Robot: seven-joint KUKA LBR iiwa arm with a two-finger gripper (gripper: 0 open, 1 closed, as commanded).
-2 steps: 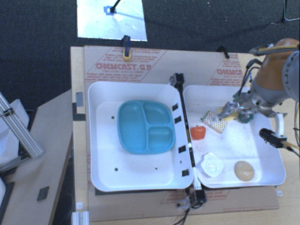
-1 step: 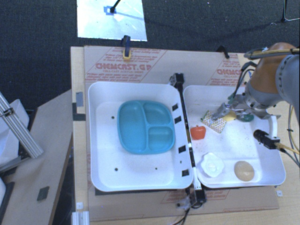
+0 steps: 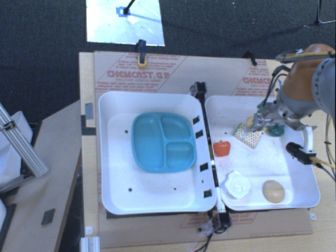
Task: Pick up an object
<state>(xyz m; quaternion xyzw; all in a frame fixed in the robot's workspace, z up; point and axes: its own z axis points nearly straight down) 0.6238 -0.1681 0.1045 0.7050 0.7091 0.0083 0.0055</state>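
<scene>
Gripper (image 3: pixel 261 121) work comes first: the tool sits low in the right bin (image 3: pixel 310 190), at its far part, directly above or against a small patterned packet (image 3: pixel 248 135) that lies just toward the camera from the fingertips. Whether the fingers are spread or closed cannot be told from this slant, since the wrist and cables crowd them, and nothing is visibly clamped between them. A teal object (image 3: pixel 276 129) rests just beside the gripper, on the arm's side, partly hidden by it.

To do this step well, in my judgement, the fingers should straddle the packet's narrow dimension and come down squarely. The packet looks flat and light, so a shallow or off-centre pinch may only push it across the bin floor, and the teal object so close by could be caught too.

Nearer the camera than the gripper, an orange-red piece (image 3: pixel 222 148) sits by the divider, with a white lump (image 3: pixel 238 185) and a tan egg-shaped thing (image 3: pixel 273 191) nearest of all, well apart from the hand.

Farther off across the divider, the left bin (image 3: pixel 113 156) holds a blue compartment plate (image 3: pixel 163 142).
</scene>
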